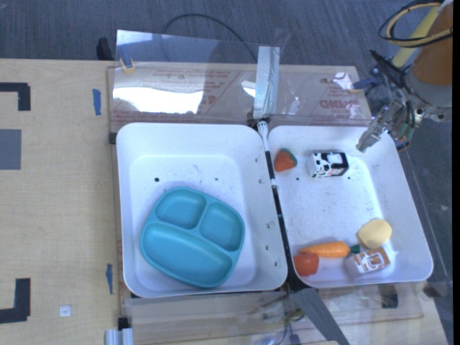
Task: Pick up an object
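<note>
The right bin [402, 192] holds several small items: an orange strawberry-like toy [285, 160] and a black-and-white cow toy [329, 164] near its far edge, an orange carrot [327, 250], a red tomato [306, 264], a yellow lemon [374, 232] and a small white carton [369, 261] near its front edge. My gripper [381, 129] hangs above the bin's far right corner, to the right of the cow toy, with nothing seen between its fingers.
The left bin [136, 149] holds a blue divided plate [192, 236]. A clear plastic wall [215, 77] stands behind both bins, with a metal post [266, 77] at the middle. Cables loop over the arm at the top right.
</note>
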Controlling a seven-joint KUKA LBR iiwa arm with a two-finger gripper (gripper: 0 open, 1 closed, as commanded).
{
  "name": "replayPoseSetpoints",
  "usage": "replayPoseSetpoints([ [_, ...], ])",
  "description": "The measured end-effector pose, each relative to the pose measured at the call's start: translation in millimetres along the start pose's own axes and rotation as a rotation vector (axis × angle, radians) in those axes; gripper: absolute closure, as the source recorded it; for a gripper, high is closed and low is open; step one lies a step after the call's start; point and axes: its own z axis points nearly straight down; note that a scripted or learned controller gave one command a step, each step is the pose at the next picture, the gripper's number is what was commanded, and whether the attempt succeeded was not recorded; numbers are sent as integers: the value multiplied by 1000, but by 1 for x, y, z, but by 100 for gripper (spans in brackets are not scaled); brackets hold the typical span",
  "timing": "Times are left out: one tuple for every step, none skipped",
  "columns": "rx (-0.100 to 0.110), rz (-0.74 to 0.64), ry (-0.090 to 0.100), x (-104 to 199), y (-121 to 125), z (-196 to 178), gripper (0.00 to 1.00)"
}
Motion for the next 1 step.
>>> replayPoseSetpoints([
  [3,-25,4,-20,-23,-57,100],
])
